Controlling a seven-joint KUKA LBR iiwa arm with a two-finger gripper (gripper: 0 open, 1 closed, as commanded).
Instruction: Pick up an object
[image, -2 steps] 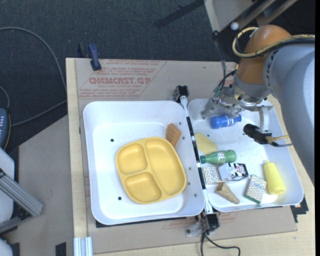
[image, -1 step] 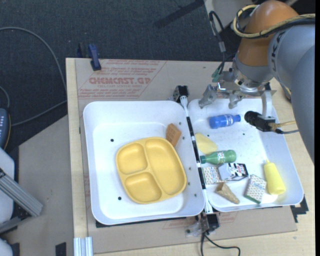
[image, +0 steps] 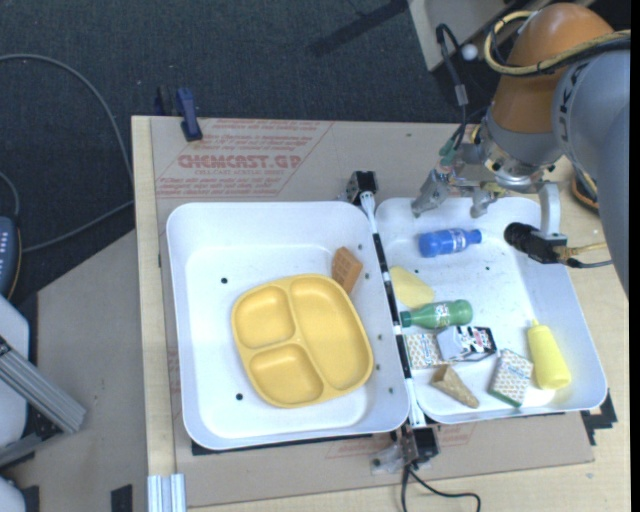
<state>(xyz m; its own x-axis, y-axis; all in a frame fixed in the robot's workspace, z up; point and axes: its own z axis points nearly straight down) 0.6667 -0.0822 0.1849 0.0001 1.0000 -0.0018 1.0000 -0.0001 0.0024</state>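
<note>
My gripper (image: 455, 198) hangs over the back edge of the right bin (image: 560, 290), its two fingers spread apart with nothing between them. Just in front of it lies a blue bottle (image: 447, 242) on its side. Further forward in the same bin are a green bottle (image: 437, 315), a yellow wedge (image: 407, 285), a yellow bottle (image: 547, 355), small printed packets (image: 452, 345), a boxy packet (image: 512, 377) and a brown wedge (image: 455, 386).
The left bin (image: 200, 250) holds a yellow divided plate (image: 300, 340) and a small brown block (image: 346, 267) against its right wall. A black clip (image: 361, 184) sits at the back between the bins. The arm's grey and orange wrist (image: 540, 80) looms over the back right.
</note>
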